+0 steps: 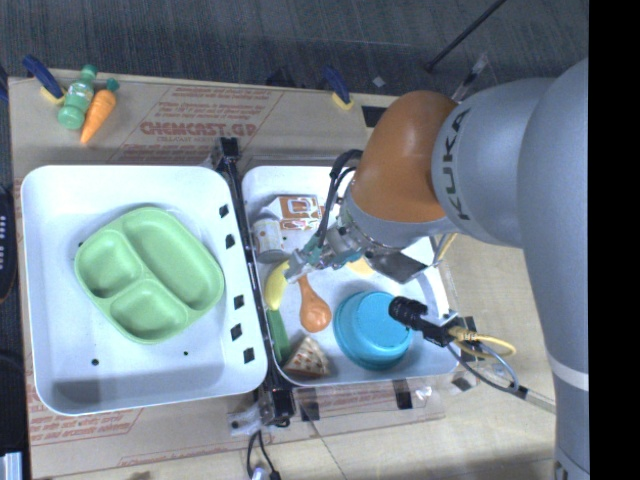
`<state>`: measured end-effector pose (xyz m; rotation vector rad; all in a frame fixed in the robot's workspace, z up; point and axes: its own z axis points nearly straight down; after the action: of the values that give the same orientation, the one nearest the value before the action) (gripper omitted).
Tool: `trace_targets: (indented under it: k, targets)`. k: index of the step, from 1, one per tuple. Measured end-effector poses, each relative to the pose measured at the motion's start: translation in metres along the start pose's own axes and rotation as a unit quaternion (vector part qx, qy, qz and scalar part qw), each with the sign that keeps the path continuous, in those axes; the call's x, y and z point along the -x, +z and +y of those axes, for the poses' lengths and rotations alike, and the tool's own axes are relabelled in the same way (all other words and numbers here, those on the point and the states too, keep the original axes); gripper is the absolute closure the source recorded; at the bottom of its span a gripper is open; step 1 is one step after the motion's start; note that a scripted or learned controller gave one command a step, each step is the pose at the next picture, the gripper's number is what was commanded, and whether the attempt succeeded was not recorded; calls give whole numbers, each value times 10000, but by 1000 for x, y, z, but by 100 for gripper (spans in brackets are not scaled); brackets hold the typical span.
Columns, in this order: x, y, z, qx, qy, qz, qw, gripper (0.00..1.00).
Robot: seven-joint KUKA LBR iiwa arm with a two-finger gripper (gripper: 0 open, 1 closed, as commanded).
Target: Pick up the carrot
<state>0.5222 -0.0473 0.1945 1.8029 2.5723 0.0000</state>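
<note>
An orange, carrot-like toy (313, 306) lies in the right bin (262, 183), thin end pointing up and thick end towards the front. It sits between a yellow banana (276, 286) and a blue bowl (372, 330). My gripper (318, 253) hangs low over the bin, just above the thin end of that orange toy and next to the banana's top. The arm's orange band and grey body cover the bin's right half. A second carrot (97, 115) with a green top lies outside the bins on the bench's far left corner.
A green bottle (75, 103) lies beside the outer carrot. The left bin (40, 268) holds a green divided plate (150, 273). The right bin also holds a small can (265, 236), a printed packet (298, 211), a wedge-shaped toy (308, 360) and a green piece (281, 340).
</note>
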Motion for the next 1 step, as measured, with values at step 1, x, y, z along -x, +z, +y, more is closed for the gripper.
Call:
trace_targets:
  k: [1]
  targets:
    - [-55, 4, 4, -55, 1527, 21, 9883, 100]
